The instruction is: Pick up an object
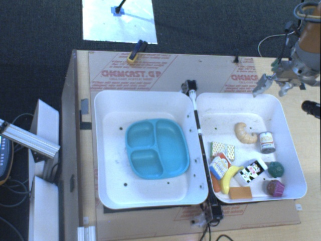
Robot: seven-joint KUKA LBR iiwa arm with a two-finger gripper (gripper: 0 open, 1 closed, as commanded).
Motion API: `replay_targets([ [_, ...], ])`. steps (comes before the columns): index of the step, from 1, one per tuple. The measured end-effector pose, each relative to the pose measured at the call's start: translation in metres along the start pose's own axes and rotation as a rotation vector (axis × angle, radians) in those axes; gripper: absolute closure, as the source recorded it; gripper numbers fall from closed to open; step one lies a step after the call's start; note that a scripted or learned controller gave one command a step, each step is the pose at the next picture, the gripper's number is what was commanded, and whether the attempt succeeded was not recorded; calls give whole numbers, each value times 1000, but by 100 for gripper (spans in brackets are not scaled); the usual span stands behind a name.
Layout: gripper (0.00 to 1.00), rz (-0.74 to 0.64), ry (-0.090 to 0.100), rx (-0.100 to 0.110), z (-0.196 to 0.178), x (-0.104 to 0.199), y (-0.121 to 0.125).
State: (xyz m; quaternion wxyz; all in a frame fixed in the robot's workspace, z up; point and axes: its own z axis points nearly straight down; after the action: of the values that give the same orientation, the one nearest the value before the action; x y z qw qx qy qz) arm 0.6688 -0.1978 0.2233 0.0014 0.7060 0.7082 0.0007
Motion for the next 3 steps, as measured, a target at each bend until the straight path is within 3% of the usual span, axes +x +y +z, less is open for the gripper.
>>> replay_targets([
  [1, 0, 1, 1, 4, 136, 19, -43],
  [2, 0, 2, 1, 2, 139, 31, -68],
  [3, 100, 1, 0, -1, 128, 31, -67],
])
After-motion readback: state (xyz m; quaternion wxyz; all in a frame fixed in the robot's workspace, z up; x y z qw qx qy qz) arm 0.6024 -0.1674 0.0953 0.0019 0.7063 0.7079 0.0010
